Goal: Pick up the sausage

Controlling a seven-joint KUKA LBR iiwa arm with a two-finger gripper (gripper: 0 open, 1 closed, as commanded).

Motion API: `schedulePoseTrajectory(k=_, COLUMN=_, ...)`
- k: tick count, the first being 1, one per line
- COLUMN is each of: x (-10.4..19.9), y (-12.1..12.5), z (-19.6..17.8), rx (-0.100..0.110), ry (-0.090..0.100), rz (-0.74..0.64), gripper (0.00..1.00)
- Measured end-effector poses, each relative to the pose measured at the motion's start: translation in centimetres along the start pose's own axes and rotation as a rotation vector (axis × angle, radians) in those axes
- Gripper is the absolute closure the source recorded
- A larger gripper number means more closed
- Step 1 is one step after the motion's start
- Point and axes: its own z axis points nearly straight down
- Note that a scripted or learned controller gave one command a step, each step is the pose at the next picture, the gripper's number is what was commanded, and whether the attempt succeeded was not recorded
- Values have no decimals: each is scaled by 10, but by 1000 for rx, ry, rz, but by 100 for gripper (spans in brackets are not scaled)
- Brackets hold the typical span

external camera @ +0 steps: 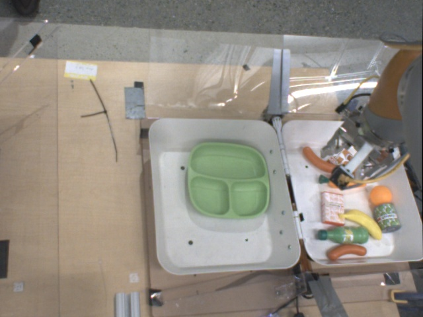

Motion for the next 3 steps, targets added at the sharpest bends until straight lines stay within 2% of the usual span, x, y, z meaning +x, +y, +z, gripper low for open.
schedulePoseTrajectory(k=1, x=22, y=35, z=89, rx=0, ry=0, rz=-177, gripper=0)
schedulePoseTrajectory(k=2, x=23, y=35, z=77, rx=-3, ry=0, rz=-186, gripper=100)
schedulePoseTrajectory(k=3, x=24, y=35, z=77, rx=-2, ry=0, rz=-186, gripper=0)
